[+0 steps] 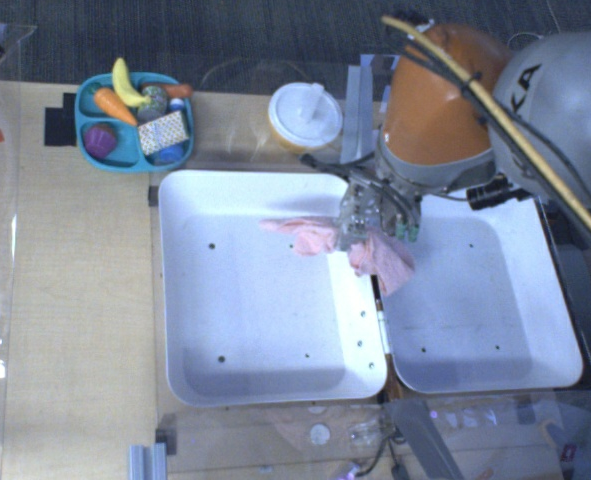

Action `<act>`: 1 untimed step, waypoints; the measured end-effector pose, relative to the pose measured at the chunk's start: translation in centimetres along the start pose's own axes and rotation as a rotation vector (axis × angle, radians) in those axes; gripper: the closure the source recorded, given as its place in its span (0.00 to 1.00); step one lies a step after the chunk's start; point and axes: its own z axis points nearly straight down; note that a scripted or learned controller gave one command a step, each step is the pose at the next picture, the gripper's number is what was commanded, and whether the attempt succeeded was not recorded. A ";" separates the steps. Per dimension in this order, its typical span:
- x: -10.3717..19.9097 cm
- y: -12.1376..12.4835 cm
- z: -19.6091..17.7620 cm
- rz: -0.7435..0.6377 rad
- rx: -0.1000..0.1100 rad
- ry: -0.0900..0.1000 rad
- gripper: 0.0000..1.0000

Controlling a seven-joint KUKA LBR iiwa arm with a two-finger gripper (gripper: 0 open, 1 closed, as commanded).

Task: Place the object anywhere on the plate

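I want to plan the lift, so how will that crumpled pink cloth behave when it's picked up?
The crumpled pink cloth drapes limply across the rims of both white bins, so it is probably floppy and would sag. Its thin, wrinkled folds suggest it is light. It seems unlikely to roll.

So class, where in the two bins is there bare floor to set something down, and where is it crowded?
The left bin is bare below and left of the pink cloth. The right bin is bare along its front and right. It is crowded at the shared rim, where the gripper hangs over the cloth.
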 end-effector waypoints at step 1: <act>-1.3 5.1 -0.2 -0.119 -0.001 -0.001 1.00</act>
